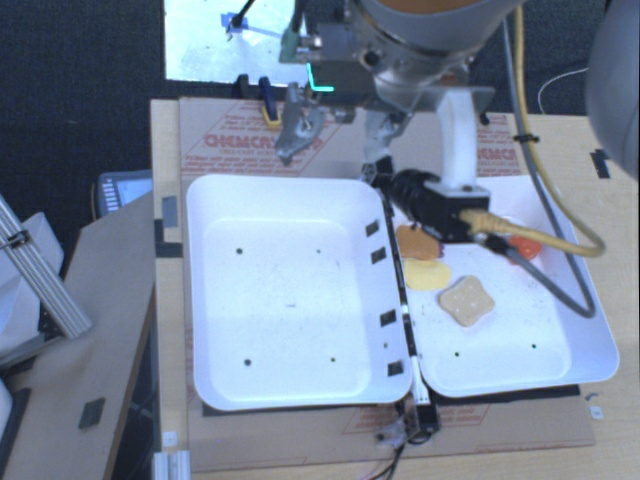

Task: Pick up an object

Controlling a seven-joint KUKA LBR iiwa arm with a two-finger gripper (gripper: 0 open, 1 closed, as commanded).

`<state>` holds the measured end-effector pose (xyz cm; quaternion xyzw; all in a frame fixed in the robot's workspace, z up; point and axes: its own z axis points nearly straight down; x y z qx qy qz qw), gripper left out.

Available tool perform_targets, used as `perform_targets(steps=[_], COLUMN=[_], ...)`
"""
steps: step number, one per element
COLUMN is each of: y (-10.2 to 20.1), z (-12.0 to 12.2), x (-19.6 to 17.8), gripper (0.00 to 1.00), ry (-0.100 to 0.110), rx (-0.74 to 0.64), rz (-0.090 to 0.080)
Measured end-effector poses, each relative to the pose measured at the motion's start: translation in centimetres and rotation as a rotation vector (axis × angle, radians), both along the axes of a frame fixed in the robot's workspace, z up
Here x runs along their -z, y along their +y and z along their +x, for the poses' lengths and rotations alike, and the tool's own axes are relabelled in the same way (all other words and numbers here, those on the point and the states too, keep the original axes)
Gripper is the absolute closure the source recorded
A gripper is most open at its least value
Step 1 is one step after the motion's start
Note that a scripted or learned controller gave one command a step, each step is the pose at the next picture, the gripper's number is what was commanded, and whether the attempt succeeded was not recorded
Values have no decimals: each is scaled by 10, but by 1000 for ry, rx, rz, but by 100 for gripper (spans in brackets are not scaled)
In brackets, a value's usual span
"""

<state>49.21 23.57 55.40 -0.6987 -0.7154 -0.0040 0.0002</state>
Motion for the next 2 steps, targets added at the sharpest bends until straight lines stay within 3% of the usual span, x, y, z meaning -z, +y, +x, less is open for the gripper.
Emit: perform_targets(steps=[2], y=[0], z=[0], x=[0], gripper=[0], ry=[0], rx=[0], rz=[0])
